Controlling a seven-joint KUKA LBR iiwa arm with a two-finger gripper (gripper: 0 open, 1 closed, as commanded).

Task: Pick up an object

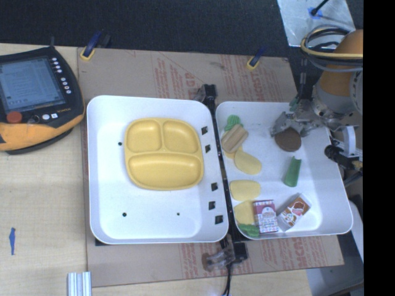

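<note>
Gripper (290, 126) low in right bin (321, 224), directly above brown round piece (288, 142); finger spread and any hold cannot be told. Green stick (292, 171) nearby.

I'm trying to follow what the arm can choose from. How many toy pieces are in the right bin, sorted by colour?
Yellow: 3
Green: 3
Brown or tan: 2
Printed cartons: 2
Total: 10
</note>
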